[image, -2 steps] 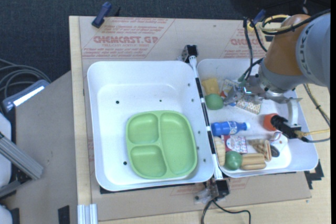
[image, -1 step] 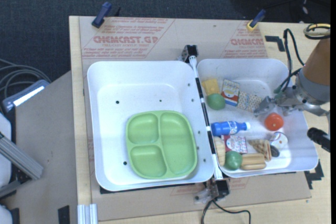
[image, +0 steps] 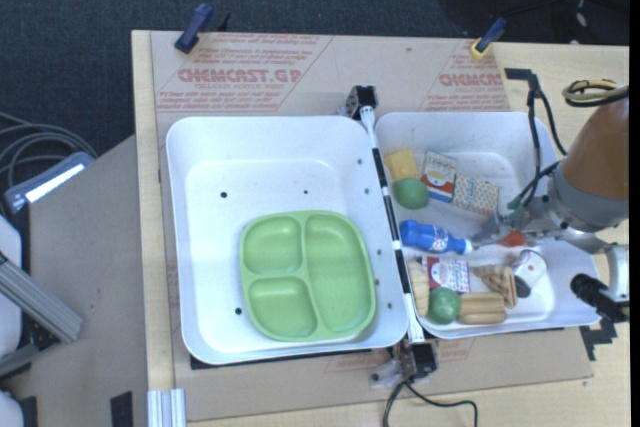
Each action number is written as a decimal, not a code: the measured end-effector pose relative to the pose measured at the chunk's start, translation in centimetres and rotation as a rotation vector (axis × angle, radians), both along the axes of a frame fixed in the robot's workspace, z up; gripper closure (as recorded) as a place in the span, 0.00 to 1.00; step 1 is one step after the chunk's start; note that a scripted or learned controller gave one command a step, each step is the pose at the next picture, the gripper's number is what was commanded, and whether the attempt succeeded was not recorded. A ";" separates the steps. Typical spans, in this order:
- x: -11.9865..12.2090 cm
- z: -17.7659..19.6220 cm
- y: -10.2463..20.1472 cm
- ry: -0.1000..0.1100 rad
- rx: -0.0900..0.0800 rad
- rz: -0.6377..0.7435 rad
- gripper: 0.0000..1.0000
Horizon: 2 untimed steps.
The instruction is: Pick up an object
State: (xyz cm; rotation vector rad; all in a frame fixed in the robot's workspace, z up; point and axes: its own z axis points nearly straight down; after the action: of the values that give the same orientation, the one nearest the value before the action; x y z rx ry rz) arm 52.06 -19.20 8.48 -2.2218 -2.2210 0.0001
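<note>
Green and sectioned, the tray [image: 305,273] lies in our left bin [image: 200,215]. Our gripper [image: 497,233] hangs low over the right bin [image: 470,127], just beside the blue bottle [image: 433,238] and the small packets.

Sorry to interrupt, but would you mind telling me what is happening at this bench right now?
The robot arm is reaching in from the right over the right bin, which holds a jumble of small items, among them a blue bottle, a green ball and a yellow block. Its end effector is low among them, near the bottle's cap end. Nothing is visibly held yet. The left bin holds a green divided tray.
</note>
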 end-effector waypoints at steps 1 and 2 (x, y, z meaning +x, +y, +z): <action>6.1 0.0 2.2 -0.001 0.000 0.002 0.00; 7.6 5.5 -3.0 -0.003 -0.002 0.001 0.00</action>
State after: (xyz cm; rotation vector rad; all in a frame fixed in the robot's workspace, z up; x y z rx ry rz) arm 59.68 -22.24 13.94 -2.2234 -2.2242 -0.0008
